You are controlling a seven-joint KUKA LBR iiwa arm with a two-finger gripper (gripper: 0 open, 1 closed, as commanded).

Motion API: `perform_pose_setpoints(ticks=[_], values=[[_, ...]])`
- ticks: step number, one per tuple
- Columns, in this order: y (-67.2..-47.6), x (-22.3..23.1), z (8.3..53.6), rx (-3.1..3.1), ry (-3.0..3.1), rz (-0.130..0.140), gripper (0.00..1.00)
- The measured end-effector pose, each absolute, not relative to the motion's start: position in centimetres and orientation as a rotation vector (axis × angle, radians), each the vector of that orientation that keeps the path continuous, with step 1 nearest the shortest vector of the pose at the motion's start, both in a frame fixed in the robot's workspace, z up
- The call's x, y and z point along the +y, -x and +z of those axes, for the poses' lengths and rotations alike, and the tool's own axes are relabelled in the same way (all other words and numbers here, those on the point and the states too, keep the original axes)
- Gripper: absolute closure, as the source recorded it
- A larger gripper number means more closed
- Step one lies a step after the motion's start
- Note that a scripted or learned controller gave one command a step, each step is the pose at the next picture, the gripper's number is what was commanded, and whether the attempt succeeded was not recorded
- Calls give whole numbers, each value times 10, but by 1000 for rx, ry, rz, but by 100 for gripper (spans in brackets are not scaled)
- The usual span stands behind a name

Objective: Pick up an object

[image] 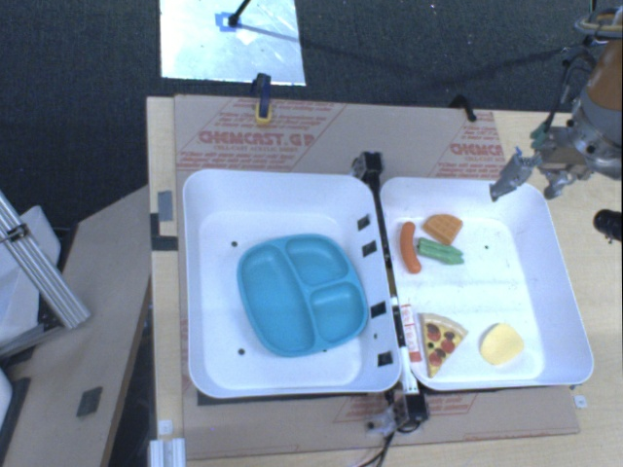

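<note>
KUKA iiwa arm (602,86): partial view at the frame's right edge. Casing grey with a metallic sheen; a narrow orange band shows at the top, near the upper right corner. Thin dark cables run along the side of the wrist section. End effector (533,176): two-finger type, mounted on a blocky grey metal base; fingers (508,178) grey, slim and tapering, one markedly longer in appearance. No legible markings or screws can be made out at this resolution.

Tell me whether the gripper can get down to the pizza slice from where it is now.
Probably yes. The gripper hovers over the right bin's far corner, and the pizza slice lies flat near the front with nothing on top, apart from the cheese piece.
</note>
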State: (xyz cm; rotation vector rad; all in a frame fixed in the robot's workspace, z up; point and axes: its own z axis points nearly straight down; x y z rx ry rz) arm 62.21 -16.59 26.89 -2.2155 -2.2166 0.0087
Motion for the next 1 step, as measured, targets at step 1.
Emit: perform_pose_setpoints(ticks=[1], values=[[-624, -165, 276, -2226, 2219, -1, 0]])
